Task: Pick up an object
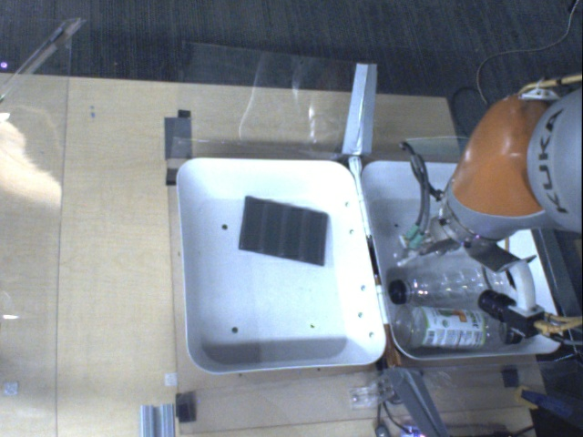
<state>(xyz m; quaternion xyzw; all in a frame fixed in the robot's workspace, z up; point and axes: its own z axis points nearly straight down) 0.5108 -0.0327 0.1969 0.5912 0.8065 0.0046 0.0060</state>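
My gripper (435,242) hangs over the right bin (387,209), under the arm's orange band, which hides much of it. Just below it a clear plastic bottle (444,287) lies on its side, its black cap pointing left. A second clear bottle (448,328) with a green and white label lies along the bin's front wall. Something small and green (412,238) shows at the gripper's left side; I cannot tell what it is. Nothing is visibly held.
The left bin (205,317) holds a flat black ribbed pad (283,230) near its back. A raised divider runs between the two bins. Bare wooden bench surface spreads to the left and front of the bins.
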